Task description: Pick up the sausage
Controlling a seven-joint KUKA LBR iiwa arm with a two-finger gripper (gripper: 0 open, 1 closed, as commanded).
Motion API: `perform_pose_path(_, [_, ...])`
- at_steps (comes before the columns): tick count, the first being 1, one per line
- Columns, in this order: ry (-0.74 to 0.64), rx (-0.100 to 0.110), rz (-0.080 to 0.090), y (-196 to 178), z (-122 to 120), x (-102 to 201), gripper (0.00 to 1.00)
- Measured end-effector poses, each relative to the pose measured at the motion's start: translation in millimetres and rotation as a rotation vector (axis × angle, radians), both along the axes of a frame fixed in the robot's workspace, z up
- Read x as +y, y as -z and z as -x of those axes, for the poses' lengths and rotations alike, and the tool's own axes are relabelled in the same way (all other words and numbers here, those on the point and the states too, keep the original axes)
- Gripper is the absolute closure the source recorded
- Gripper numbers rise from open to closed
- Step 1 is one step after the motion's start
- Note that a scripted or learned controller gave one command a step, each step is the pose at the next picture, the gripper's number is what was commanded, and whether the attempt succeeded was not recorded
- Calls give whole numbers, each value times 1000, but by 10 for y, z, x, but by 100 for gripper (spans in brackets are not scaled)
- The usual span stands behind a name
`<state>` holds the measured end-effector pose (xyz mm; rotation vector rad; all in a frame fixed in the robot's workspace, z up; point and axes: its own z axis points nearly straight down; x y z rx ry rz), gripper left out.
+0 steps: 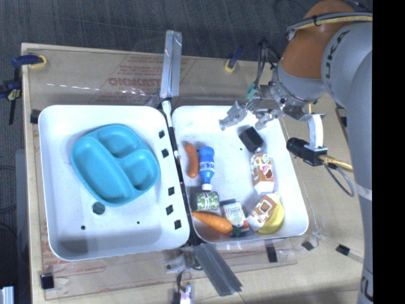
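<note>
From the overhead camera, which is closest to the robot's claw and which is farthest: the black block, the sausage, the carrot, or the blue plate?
From the gripper:
1. Black block, just below it.
2. Sausage, by the right bin's left wall.
3. Carrot, at that bin's near edge.
4. Blue plate, in the left bin.

one fixed camera hangs above the bench (76,277), looking down at a slant from a middling height. the divider between the two white bins (166,170) sits near centre; the arm (342,56) enters right of that divider.
</note>
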<state>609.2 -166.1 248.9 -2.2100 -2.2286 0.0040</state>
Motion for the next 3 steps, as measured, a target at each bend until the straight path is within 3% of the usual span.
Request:
perform_pose_path(1, [-36,1,1,1172,79,-157,0])
perform_pose_path(2, [-263,-5,2,1562,-448,361,0])
perform_pose_path(3, [-267,-5,2,1456,-454,368,100])
